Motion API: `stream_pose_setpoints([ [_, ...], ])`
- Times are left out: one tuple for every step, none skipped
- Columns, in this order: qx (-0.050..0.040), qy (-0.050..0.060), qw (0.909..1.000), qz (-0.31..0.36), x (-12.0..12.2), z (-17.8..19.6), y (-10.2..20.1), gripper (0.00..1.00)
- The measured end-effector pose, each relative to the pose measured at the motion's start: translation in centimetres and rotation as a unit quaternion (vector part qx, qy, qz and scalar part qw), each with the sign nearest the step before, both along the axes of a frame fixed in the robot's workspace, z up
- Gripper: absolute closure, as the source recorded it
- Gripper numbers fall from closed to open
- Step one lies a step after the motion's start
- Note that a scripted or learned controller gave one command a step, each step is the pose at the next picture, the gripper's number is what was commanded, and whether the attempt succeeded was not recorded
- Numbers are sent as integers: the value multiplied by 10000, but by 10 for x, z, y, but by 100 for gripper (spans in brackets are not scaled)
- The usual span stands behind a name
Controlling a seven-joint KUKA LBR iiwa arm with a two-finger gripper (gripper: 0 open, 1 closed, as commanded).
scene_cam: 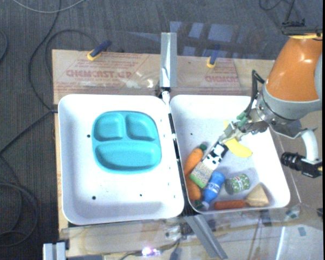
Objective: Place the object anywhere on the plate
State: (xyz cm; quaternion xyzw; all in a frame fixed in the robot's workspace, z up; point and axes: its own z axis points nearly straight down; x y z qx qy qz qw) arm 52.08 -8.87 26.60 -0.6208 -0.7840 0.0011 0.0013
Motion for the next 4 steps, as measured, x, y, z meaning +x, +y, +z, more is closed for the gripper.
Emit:
stream_pose_setpoints([
  [4, 3, 9991, 415, 25, -84, 69, 100],
  [-5, -2, 9946, 1034, 56, -81, 136, 100],
  [-4, -4, 9947, 1033, 56, -81, 136, 0],
  [-4, -14, 9883, 1523, 36, 6, 190, 0],
])
